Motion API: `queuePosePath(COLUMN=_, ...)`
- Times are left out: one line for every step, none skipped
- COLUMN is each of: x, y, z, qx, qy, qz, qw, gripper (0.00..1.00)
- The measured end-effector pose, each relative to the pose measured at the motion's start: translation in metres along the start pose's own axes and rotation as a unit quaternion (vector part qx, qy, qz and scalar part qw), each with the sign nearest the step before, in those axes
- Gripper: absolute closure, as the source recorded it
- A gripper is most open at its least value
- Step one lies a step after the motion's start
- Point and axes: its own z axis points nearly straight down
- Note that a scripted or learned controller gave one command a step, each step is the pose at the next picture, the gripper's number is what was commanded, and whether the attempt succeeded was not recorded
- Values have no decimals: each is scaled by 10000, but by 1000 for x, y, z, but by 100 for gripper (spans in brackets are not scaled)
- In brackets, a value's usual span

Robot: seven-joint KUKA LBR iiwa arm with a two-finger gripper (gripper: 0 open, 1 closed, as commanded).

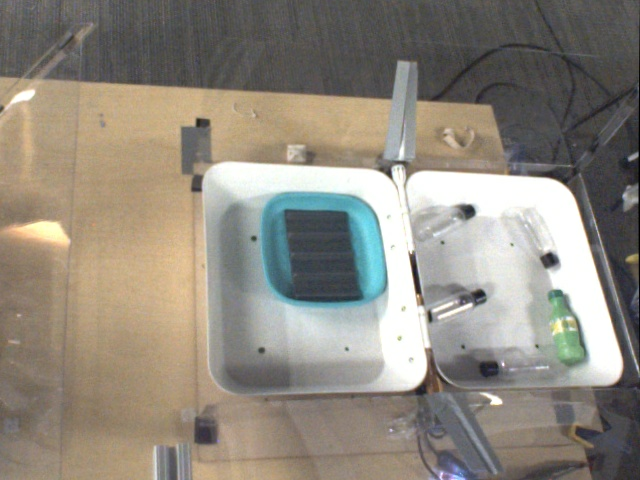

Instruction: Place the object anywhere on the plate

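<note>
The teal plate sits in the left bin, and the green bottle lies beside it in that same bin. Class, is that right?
Not quite. The teal plate is in the left bin, but the green bottle lies in the right bin, near its far right wall, as the camera view shows.

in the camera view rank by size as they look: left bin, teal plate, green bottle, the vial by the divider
1. Left bin
2. Teal plate
3. and 4. Green bottle and vial by the divider: they look about alike, the bottle stouter, so I won't rank them.
</note>
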Motion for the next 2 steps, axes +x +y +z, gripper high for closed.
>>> queuePosePath(x=-2, y=1, z=0, qx=0, qy=3, qz=628, qw=9980, gripper=0)
queuePosePath(x=4, y=-3, z=-1, qx=-4, qy=6, qz=2153, qw=9765, gripper=0)
